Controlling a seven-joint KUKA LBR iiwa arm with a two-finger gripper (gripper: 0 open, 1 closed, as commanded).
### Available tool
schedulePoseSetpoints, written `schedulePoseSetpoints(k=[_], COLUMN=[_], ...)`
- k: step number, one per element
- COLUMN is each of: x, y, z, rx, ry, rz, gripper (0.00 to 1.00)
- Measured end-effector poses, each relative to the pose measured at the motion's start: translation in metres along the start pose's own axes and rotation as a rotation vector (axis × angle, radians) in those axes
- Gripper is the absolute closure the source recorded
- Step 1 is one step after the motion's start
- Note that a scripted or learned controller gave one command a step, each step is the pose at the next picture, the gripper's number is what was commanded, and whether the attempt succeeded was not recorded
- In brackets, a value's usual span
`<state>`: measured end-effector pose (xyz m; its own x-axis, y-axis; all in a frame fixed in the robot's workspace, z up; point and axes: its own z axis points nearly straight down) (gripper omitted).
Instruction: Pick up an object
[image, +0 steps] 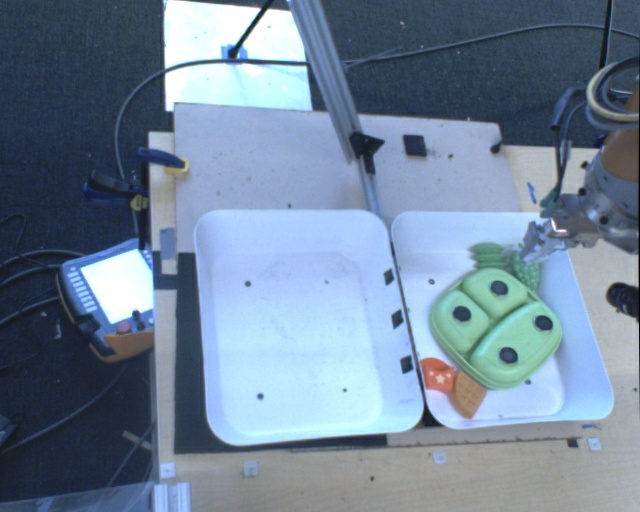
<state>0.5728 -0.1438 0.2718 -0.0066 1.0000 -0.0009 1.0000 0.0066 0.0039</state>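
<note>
Approach step: your gripper (533, 246) hovered at right bin's (590, 385) upper right, over the ribbed green toy (497, 257); jaw state indiscernible. Next: descend, grasp.

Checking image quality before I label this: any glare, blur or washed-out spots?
Camera view: glare whitens the panel at top left and the pendant screen; the bins look bright but keep their dots; the gripper and the green items beside it look soft, fine detail lost.
</note>
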Motion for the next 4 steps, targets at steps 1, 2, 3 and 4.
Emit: schedulePoseSetpoints(k=[1, 2, 3, 4], x=[0.043, 0.093, 0.147, 0.203], y=[0.008, 0.012, 0.016, 0.023], z=[0.011, 0.029, 0.044, 0.039], rx=[0.002, 0.002, 0.004, 0.001], ry=[0.001, 0.002, 0.003, 0.003], rz=[-0.001, -0.002, -0.004, -0.005], gripper=[1.0, 1.0, 1.0, 1.0])
